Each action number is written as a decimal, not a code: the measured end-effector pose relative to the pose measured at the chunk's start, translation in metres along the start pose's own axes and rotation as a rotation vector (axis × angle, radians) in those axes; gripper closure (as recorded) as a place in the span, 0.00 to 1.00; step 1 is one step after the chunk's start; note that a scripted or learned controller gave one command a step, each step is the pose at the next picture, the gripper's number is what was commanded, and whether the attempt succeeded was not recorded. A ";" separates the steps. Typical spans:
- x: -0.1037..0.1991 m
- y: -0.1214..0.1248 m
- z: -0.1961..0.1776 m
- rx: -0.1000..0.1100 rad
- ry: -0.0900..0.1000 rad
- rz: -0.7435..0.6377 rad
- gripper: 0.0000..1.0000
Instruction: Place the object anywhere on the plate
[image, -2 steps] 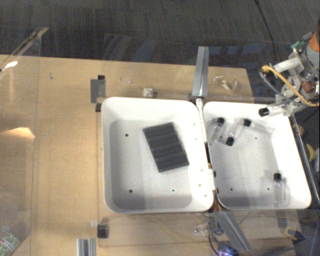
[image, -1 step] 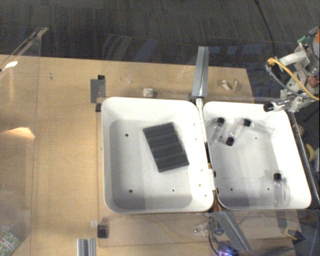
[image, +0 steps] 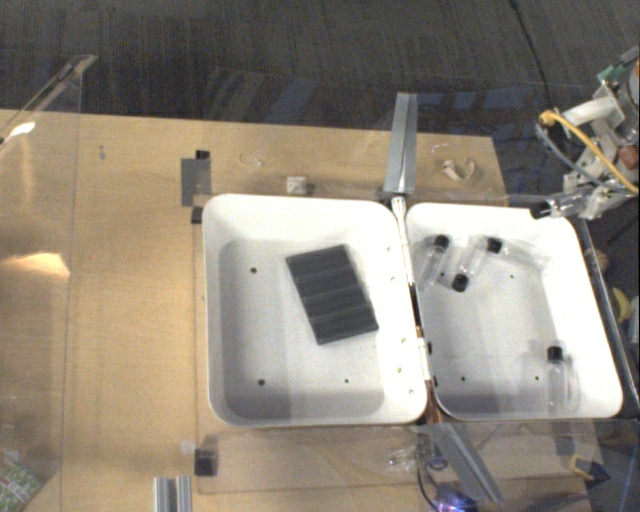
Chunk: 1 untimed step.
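A dark grey ridged plate (image: 332, 293) lies tilted in the left white bin (image: 225, 330), a little above its middle. Several small clear vials with black caps lie in the right bin (image: 590, 300). Two of them (image: 437, 257) (image: 468, 270) sit close together at its upper left, with a third (image: 497, 247) just to their right. Another vial (image: 557, 368) lies alone near the lower right corner. My gripper (image: 575, 203) hangs at the bin's upper right corner, partly cut off by the view's edge and well away from every vial. Nothing is seen in it.
A grey metal bar (image: 402, 150) runs up from the seam between the bins. Yellow and white cables (image: 580, 140) loop around the arm at the upper right. A clear panel (image: 40, 260) covers the bench's left side. Small black brackets (image: 200, 175) stand by the left bin.
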<state>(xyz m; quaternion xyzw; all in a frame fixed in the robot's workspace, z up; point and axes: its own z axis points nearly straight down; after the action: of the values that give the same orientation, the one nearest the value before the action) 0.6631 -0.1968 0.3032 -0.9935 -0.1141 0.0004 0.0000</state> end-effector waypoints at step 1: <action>-0.013 0.003 -0.028 0.000 0.003 0.018 1.00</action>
<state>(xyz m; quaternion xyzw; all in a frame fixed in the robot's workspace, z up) 0.6514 -0.2024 0.3312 -0.9944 -0.1053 -0.0010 -0.0001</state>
